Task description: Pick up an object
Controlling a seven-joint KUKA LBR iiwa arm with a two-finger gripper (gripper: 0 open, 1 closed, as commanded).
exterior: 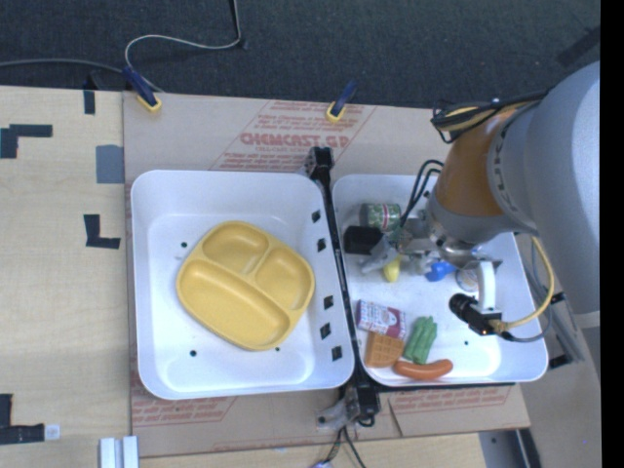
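Reaching in from the right of the camera view, the grey arm with its orange band (468, 169) hangs over the right-hand shallow white bin (517, 364), and its two-finger gripper (414, 242) is low among the things lying there. The arm's own bulk covers the tips, so how wide the gripper stands, and whether it has anything, cannot be told.

Taking that right-hand bin as the landmark: a small green-labelled can (382, 214) lies on its side near the bin's far left corner, with a black block (361, 239) just below it. A small yellow rounded piece (391, 272) and a small blue piece (437, 271) sit near the bin's middle, close under the gripper. Along the near edge lie a red-and-white packet (378, 317), an orange waffle-like square (384, 350), a green toy vegetable (421, 339) and an orange-red toy sausage (423, 368).

Left of that bin, the second white bin (156, 359) holds a yellow divided plastic plate (246, 283).
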